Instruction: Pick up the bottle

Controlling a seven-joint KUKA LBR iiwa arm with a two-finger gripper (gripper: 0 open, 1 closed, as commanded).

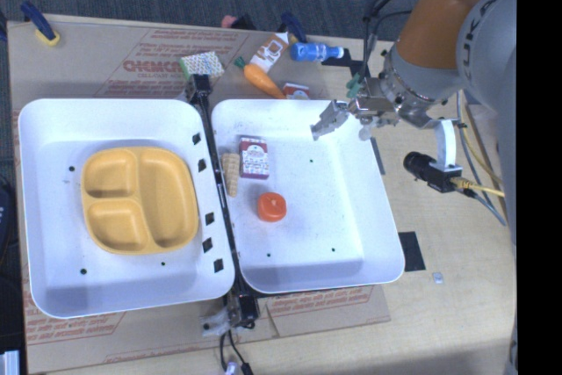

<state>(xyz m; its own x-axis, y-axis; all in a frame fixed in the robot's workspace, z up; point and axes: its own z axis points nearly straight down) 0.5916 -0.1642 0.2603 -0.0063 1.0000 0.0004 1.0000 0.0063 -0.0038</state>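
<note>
Looking from my tool (332, 120), fingers apart and empty over the right bin (373, 215), I see the blue bottle (314, 53) toward the frame's top, lying left-right on the surface.

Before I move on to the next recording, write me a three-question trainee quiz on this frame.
1. True or false: the blue bottle lies inside the right bin.
2. Which bin holds the yellow divided tray? A) left bin B) right bin C) neither
3. Fill in: the red box in the right bin has the orange ____ just below it in the camera view.

Key: 1. False; it lies on the cardboard beyond the bin's far edge, and the hand hangs over the bin's far right corner. 2. A. 3. Round piece.
</note>
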